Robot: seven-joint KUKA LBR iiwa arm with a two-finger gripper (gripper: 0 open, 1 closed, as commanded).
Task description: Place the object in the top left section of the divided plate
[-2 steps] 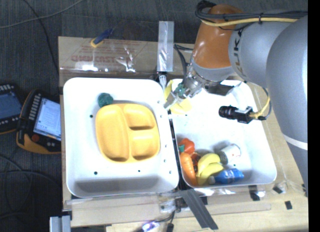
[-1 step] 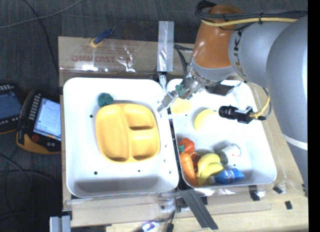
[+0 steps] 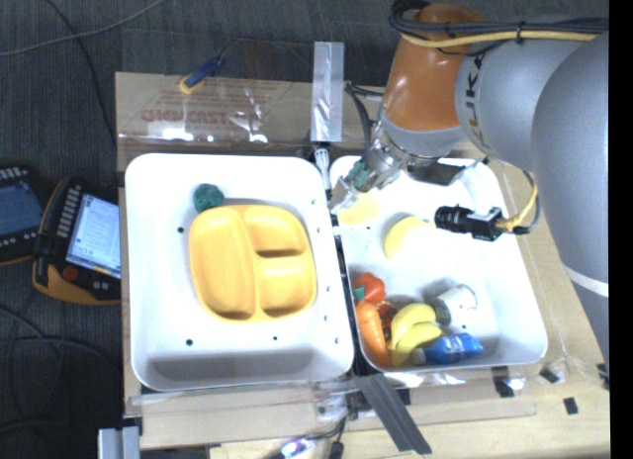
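At the near edge of the right bin (image 3: 514, 323) lies a cluster of toy food: a blue bottle-like item (image 3: 453, 348) on its side, a yellow banana (image 3: 413, 326) just beside it, an orange carrot (image 3: 370, 330) leaning against the bin's left wall, a red piece (image 3: 368, 285) touching the carrot's upper end, and a small white-and-grey object (image 3: 457, 302) right of the banana. Level with these, the left bin (image 3: 158, 348) holds the yellow divided plate (image 3: 252, 259), which lies slightly turned; its long section runs down the left and two smaller sections sit on the right. Farther back in the right bin, a pale yellow lemon-like half (image 3: 403, 235) rests alone on the white floor, with a black fitting (image 3: 465, 220) on a yellow cable to its right. A dark green object (image 3: 208, 196) touches the far left rim of the plate, outside it, on the bin floor. The gripper (image 3: 348, 190) hangs at the wall between the two bins, over the right bin's far left corner, above a pale yellow patch (image 3: 360, 212); whether its fingers are apart or closed, or have hold of anything, I cannot tell. Beyond the bins lies a clear plastic bag (image 3: 213, 111) on brown cardboard (image 3: 138, 91).
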